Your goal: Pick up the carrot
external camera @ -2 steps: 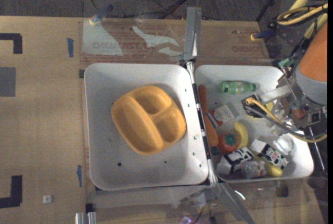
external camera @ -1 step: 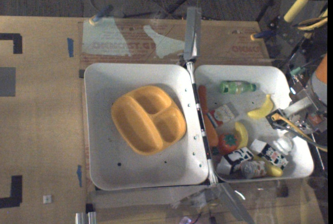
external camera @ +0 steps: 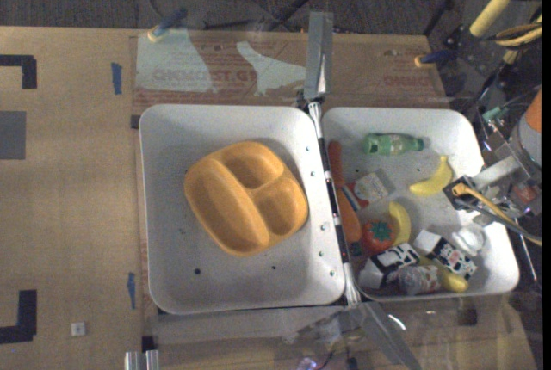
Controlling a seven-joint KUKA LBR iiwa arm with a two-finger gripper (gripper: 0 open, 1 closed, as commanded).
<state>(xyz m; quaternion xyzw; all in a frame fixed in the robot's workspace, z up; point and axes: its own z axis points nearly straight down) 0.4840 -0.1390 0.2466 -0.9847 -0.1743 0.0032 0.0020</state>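
Long orange carrot (external camera: pixel 348 218) along bin (external camera: pixel 413 120) wall

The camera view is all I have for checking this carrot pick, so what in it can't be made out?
- Gripper: small and dark at the right bin's edge; finger state unreadable.
- Arm: cut off by the frame's right edge.
- Carrot: lies along the right bin's left wall, its lower end blending into the tomato-like toy.
- Small cartons: print too blurred to read.
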